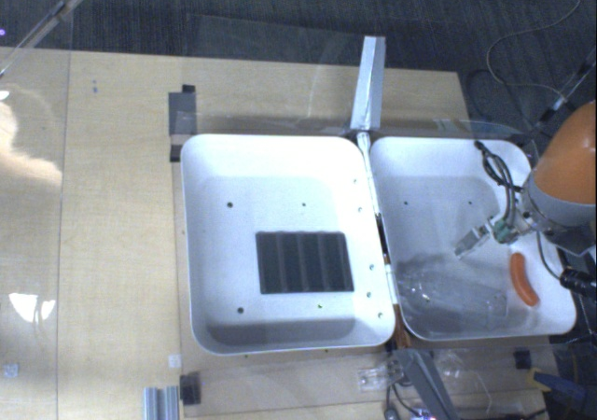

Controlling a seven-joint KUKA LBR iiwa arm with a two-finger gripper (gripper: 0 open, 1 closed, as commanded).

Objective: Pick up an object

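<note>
In the right bin [420, 161] an orange sausage-shaped object [525, 280] lies near the right wall. A clear plastic object [450, 289], hard to make out, rests on the bin floor toward the front. A dark ribbed rectangular piece [304, 261] lies flat in the middle of the left bin [215, 175]. My gripper [472, 241] hangs low in the right bin, just above and behind the clear object and to the left of the orange one. I see nothing held in it.
The arm's orange band [571, 166] and its cables [499, 175] overhang the right bin's far right side. A metal post [369, 82] stands behind the divider between the bins. Black brackets sit at the left bin's corners.
</note>
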